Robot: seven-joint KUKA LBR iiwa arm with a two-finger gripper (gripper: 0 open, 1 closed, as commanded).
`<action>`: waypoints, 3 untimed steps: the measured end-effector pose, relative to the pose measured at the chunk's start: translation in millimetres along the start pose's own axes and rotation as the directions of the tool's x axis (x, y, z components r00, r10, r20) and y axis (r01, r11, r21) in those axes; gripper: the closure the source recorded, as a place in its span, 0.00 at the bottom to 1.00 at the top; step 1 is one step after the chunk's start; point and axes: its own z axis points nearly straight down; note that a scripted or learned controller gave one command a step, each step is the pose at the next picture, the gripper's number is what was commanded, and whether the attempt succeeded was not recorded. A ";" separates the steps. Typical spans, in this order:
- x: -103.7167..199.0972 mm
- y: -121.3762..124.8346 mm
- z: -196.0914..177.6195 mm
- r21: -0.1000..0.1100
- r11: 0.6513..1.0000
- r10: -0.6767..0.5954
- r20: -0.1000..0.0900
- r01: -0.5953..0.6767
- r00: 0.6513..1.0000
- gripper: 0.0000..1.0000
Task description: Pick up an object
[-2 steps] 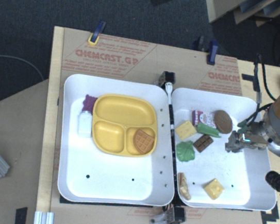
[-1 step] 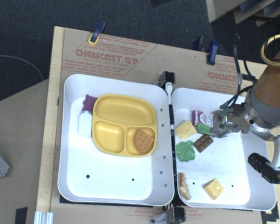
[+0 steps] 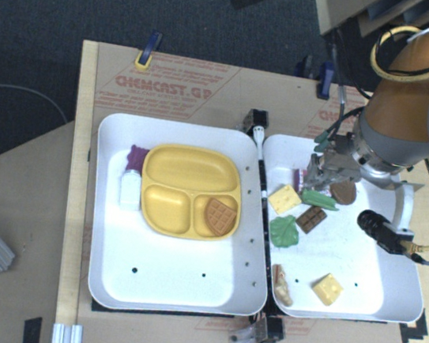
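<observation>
A grey and orange robot arm point(image 3: 405, 99) reaches from the right, its tool point(image 3: 322, 173) low over the far left part of the right bin point(image 3: 388, 293). Whether the tool grips anything cannot be told. Just beside it lie a green piece point(image 3: 320, 198), a yellow block point(image 3: 283, 198) and a brown bar point(image 3: 311, 219). The left bin point(image 3: 107, 247) holds a yellow tray point(image 3: 191, 170).

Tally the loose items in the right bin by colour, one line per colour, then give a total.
Yellow: 2, a cheese block and a cheese wedge
Green: 2, a leaf and a pod
Brown: 2, a chocolate bar and a round piece
Tan: 1, a piece at the bin's near-left corner
Total: 7
</observation>
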 end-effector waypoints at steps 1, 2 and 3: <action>33.1 42.2 17.0 0.000 1.000 0.001 0.001 -0.001 1.000 1.00; 61.8 73.4 20.8 0.000 1.000 0.002 0.000 -0.002 1.000 1.00; 59.0 73.1 20.5 0.001 1.000 0.004 0.002 -0.004 1.000 1.00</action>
